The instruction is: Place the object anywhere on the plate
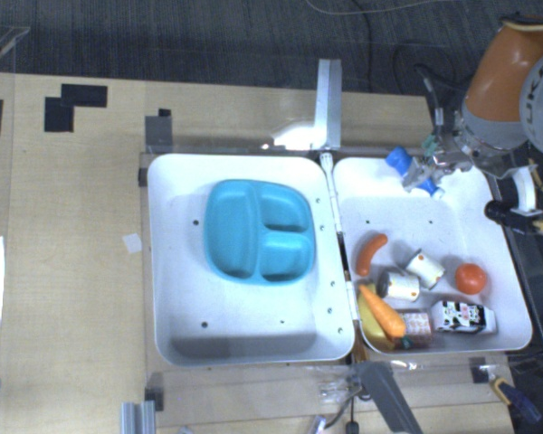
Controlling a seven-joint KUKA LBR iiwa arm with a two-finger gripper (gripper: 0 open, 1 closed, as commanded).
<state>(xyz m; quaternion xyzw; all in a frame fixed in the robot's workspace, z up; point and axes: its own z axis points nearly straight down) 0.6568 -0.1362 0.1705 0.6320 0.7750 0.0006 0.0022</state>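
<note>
A blue plate with divided compartments lies in the middle of the left bin, with nothing on it. My gripper hangs low over the back of the right bin, far from the plate. A small blue object sits just to the gripper's left, and whether it touches the gripper is unclear. Toward the bin's front lie a red sausage, a red tomato, an orange carrot and a yellow banana.
Two small white cups and a black-and-white carton lie among the food at the front of the right bin. A metal divider separates the bins. A black cable trails over the floor behind the bench.
</note>
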